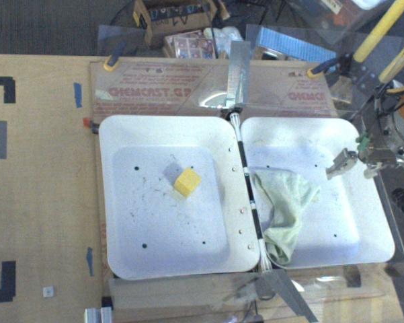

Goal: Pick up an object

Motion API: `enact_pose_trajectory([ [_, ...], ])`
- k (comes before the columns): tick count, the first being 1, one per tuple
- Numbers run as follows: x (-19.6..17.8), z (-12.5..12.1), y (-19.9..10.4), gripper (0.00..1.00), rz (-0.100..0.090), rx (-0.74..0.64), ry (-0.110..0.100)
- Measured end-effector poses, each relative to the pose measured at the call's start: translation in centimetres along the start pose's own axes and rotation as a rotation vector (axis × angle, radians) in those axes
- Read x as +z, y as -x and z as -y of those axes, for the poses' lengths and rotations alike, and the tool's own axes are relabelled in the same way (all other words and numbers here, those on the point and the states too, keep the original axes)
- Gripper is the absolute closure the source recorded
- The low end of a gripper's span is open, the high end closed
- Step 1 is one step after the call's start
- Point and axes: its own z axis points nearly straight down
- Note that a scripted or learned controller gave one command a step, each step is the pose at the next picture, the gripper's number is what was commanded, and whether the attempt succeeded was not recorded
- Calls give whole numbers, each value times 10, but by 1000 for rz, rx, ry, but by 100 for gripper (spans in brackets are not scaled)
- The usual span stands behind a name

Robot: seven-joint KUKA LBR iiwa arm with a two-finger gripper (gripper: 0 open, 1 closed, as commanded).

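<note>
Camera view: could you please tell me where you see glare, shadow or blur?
Camera view: glare on the clear plastic sheet behind the bins; the small yellow block casts a short shadow toward upper left; the gripper looks soft and slightly blurred.

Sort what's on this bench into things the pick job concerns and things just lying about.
Job:
small yellow foam cube in the left white plastic bin
crumpled pale green cloth in the right white plastic bin
end effector

Lying about:
blue tape strip
yellow clamp
</note>
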Motion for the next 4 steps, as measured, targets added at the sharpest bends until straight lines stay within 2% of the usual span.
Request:
enact_pose_trajectory([
  [1,142,39,-61,0,5,-234,14],
  [2,142,15,-67,0,4,-158,15],
  [3,131,13,-68,100,3,-157,20],
  [4,49,-34,-139,100,1,-377,2],
])
